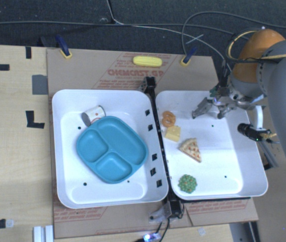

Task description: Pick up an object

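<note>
So your arm (264, 59) comes in from the right and bends down over the top right corner of the right bin (243, 183). The orange band sits up high and the wrist tilts toward the bin's middle. The gripper (211, 111) hangs over bare floor near the back wall, fingers spread apart with nothing between them.

Stuff you could grab is all well left of it: a pretzel (168, 118) and a cheese cube (172, 133) right by the divider, touching or almost, a pizza slice (190, 149) a bit further in, and a green broccoli (187, 183) down by the front edge.

The right half of that bin is open floor, so you've got room there. The pretzel and cheese are tight against the wall.

Left bin (62, 135) has a blue tray (112, 148) filling the middle and a tipped cup (93, 116) touching its back corner.
</note>
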### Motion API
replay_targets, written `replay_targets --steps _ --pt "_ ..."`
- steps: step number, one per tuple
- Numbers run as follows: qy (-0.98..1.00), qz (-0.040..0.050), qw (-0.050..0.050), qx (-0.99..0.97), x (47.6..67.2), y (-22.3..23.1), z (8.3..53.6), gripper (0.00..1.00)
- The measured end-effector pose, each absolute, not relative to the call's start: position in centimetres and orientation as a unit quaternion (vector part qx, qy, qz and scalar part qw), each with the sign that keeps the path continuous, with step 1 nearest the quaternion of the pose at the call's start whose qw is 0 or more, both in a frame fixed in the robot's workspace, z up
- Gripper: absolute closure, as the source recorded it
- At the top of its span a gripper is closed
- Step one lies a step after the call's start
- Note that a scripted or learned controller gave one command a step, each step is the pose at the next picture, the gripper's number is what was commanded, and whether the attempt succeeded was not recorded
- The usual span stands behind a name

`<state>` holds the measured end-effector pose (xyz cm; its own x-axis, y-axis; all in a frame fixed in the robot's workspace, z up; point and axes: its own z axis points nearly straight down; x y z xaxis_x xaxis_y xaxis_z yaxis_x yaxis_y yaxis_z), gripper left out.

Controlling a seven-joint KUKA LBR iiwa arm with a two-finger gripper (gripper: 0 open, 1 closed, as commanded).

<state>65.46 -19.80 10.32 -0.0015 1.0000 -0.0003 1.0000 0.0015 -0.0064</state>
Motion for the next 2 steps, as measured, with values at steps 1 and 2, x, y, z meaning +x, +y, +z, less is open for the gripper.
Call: replay_targets --steps 1,2 --pt "-0.708 0.0007 -0.001 -0.706 65.5 -19.7 8.5 0.0" --pt "-0.709 0.0003 -0.004 -0.706 65.7 -19.7 9.7 1.0"
